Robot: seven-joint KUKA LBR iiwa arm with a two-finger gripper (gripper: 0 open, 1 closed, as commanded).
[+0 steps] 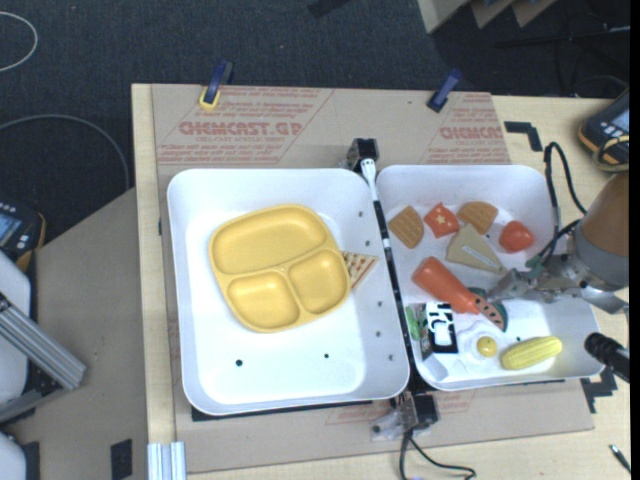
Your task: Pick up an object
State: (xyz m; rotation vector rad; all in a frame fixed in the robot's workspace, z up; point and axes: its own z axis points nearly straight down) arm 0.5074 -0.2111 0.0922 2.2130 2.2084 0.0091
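Corn cob (531, 351) sits nearest the camera, at the right bin's (470, 176) 5 o'clock corner, with a small yellow ball (486, 346) just at its 9 o'clock. Gripper (500, 288) is low over the watermelon slice (490, 311), which lies just at the tips' 6 o'clock; the carrot (447, 282) runs off toward 10 o'clock from there. Can't tell the finger gap or whether anything is held — tips blur into the clutter.

Right bin also has: black-and-white item (440, 328) at 7 o'clock, cheese wedge (474, 254) near centre, and along the 12 o'clock side a cookie (405, 226), red pepper (441, 220), bread piece (478, 214), tomato (516, 235).

Left bin (200, 368): yellow divided plate (277, 265) upper centre, pizza slice (358, 265) touching its 3 o'clock edge.

Arm (600, 243) comes in from 3 o'clock, wrist roughly level, gripper pointing toward 9 o'clock into the right bin.
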